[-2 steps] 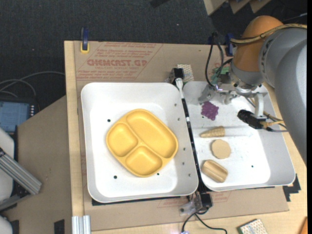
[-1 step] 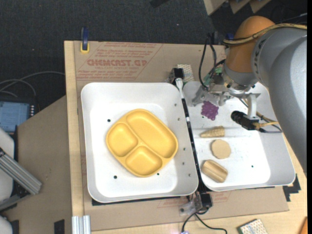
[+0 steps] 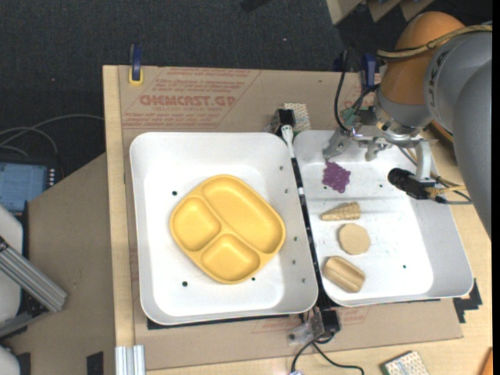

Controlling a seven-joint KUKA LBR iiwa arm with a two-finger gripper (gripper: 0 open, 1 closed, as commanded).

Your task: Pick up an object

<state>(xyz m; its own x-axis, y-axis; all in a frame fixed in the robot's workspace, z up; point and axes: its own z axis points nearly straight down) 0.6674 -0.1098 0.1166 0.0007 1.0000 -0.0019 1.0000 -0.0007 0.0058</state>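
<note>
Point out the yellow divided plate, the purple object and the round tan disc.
yellow divided plate [image 3: 226,226]: camera view, on the ridge where its three compartments meet.
purple object [image 3: 337,176]: camera view, on its middle.
round tan disc [image 3: 354,238]: camera view, on the centre of its flat top.

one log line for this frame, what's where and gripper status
arm: over right bin far end | gripper: above purple piece, grasp unclear | right bin: cone, round disc, tan block | left bin: yellow tray
</note>
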